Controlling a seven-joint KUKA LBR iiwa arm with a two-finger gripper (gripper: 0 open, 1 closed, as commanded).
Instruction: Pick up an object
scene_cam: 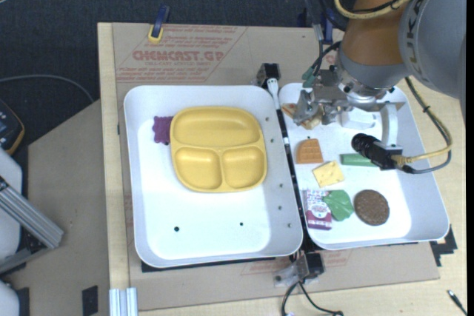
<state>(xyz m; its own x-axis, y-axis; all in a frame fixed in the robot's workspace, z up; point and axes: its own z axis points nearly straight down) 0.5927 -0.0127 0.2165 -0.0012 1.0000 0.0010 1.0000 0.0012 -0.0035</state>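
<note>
The claw is hovering at the far end of the right white bin; whether it is gripping anything, I cannot tell. Just beneath it is lying a flat, orange-brown, cracker-like square.

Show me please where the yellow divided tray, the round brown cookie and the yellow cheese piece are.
yellow divided tray (218,146): camera view, middle of the tray, left bin.
round brown cookie (371,206): camera view, centre of its top face.
yellow cheese piece (328,174): camera view, centre of the flat piece.
</note>
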